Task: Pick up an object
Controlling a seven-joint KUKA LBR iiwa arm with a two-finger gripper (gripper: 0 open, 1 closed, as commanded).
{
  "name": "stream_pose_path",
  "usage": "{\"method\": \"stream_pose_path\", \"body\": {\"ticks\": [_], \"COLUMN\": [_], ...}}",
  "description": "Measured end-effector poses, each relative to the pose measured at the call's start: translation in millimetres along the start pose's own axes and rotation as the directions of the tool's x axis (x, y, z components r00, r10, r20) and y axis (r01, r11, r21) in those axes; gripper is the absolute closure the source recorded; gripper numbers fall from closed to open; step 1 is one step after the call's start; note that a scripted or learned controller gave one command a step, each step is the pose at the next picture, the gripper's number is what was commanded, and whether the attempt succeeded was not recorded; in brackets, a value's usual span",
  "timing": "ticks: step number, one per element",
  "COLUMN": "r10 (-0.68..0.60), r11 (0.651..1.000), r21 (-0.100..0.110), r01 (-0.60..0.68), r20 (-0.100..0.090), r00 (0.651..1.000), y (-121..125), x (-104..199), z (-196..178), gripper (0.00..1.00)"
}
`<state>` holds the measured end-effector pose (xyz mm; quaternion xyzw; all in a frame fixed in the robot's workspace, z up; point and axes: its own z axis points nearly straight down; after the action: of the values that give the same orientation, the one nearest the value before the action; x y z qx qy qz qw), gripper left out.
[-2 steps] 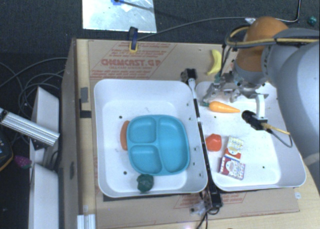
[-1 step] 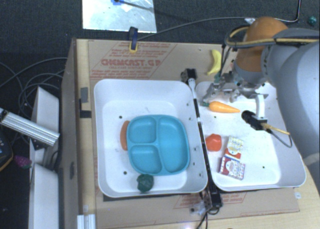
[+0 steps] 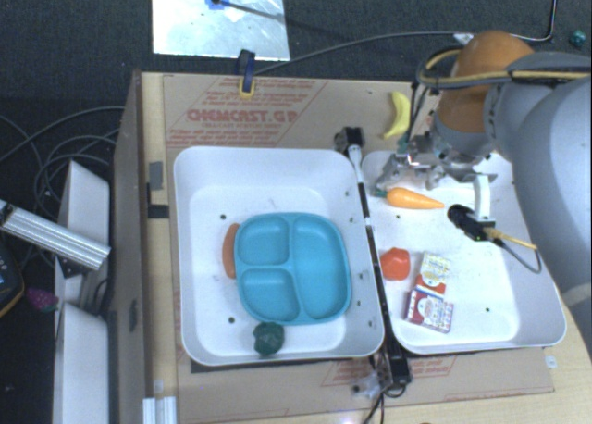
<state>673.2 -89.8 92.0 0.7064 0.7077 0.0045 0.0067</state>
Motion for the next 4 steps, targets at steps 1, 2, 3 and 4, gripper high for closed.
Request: {"method": "stream_pose_path", "body": {"ticks": [1,2,3,4], "r10": [-0.001,0.0,-0.001,-0.001], "r11": [1.0,1.0,1.0,1.0], "r21": [-0.001,0.0,0.0,0.0], "r01": [0.001,0.0,0.001,0.001], "r20": [0.003,0.001,0.003,0.003], "r00": [1.0,1.0,1.0,1.0], "y": [-1.1,-0.2,-0.4,-0.4], "x": [2.8,0.9,2.8,2.8], "z": [0.2,0.2,0.4,0.4], "gripper": [0.0,0.0,0.0,0.0]}}
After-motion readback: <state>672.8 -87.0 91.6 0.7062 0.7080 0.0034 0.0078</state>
